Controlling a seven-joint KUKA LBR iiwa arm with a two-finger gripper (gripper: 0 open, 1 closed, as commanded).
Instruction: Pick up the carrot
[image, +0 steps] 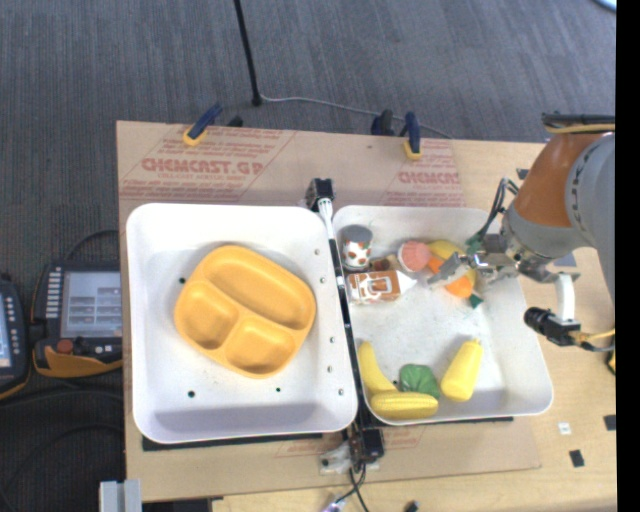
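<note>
Gripper low over the right bin, carrot just beside it

Reaching in from the right, the gripper (462, 266) sits low in the upper right part of the right bin (520, 395), its metal fingers pointing left. Whether they are spread or closed I cannot tell; they blur into the objects around them. The carrot (460, 285), one small orange piece, lies just below and against the fingertips, near the bin's right wall; whether it sits between the fingers is not clear.

Two white bins stand side by side. The left bin (160, 400) holds one yellow divided plate (245, 310) with three compartments. In the right bin I count one small cup (355, 240) near the top left corner, one brown-and-white box (373, 287) below it, and one pink round piece (415, 256) just left of the gripper. Along the bottom lie two yellow bananas (385, 385), one green leafy piece (420, 378) and one yellow corn-like piece (462, 368), well apart from the carrot.
</note>
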